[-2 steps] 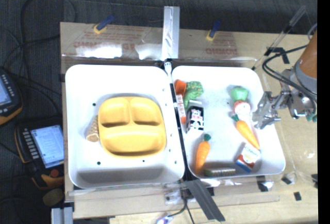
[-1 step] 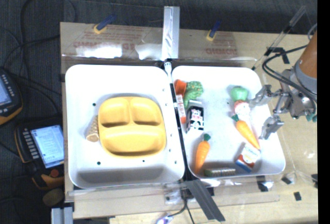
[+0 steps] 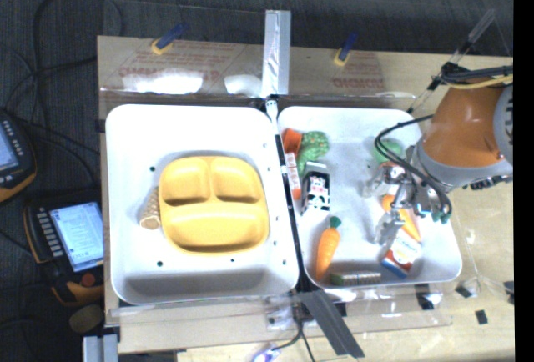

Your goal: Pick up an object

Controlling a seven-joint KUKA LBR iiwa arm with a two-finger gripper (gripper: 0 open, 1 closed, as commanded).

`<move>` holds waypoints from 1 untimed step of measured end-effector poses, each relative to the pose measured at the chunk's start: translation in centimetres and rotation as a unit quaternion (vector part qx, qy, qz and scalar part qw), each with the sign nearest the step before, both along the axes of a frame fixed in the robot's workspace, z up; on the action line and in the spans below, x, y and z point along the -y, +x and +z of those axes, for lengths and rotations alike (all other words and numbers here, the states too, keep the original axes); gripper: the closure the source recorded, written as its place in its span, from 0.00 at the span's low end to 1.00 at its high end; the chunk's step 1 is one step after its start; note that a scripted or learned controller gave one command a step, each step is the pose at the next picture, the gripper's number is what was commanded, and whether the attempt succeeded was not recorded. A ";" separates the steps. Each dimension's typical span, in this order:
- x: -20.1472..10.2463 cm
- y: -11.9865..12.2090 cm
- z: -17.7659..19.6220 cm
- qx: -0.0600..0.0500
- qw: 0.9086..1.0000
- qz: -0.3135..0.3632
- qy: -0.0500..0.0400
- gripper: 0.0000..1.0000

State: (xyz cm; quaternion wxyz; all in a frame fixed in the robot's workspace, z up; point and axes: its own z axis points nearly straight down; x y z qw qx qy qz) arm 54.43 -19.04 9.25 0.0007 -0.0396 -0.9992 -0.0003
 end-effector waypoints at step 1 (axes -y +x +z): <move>0.0 0.1 0.8 0.000 1.000 0.001 -0.001 1.00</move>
